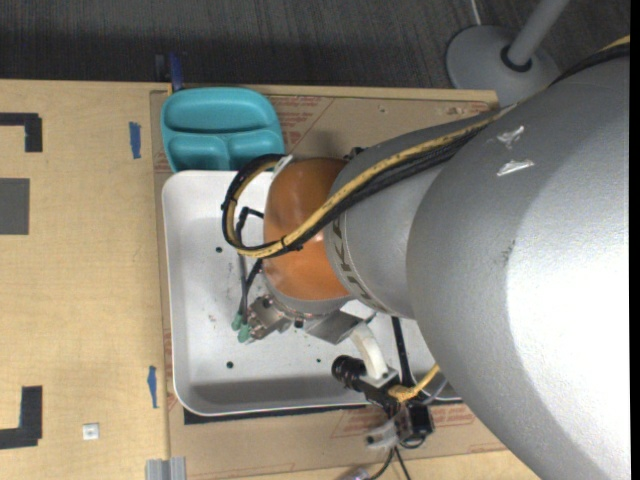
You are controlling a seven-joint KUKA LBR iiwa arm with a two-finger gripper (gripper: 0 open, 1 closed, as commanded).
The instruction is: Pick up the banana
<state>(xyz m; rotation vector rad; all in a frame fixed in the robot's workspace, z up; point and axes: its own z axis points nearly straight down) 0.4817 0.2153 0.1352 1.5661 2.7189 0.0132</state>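
— Cardboard-brown bench (80,298) top, dark carpet (250,18) beyond its far edge. So where is the banana?

— I cannot tell. The arm (520,298) covers much of the white bin (195,368), and the bare part of the bin floor carries just a few small dark specks (230,366).

— And the gripper?

— The gripper (241,328) sits low over the bin's left half, its green tips pointing toward the left wall. Whether it is released or clenched, I cannot tell; the tips are small and bunched together at this angle. Nothing can be seen between them.

— What is directly above it?

— The orange band (300,233), wide and round, just behind the wrist. A black cable (232,213) loops off its left side, and a yellow-and-black cable (400,163) runs back along the grey arm toward the upper right. The arm itself fills the right of the view.

— Anything near the bin's front rim?

— A black connector (348,370) with a white fitting beside it, hanging under the arm close to the near wall.

— And outside the bin?

— A teal tray (220,123) lies just beyond the far wall, touching or nearly touching the rim. Blue tape marks (135,140) stand left of the tray, and black markings (22,133) sit further left on the bench. On the carpet at the upper right stands a grey round base (490,58) with a pole rising from it.
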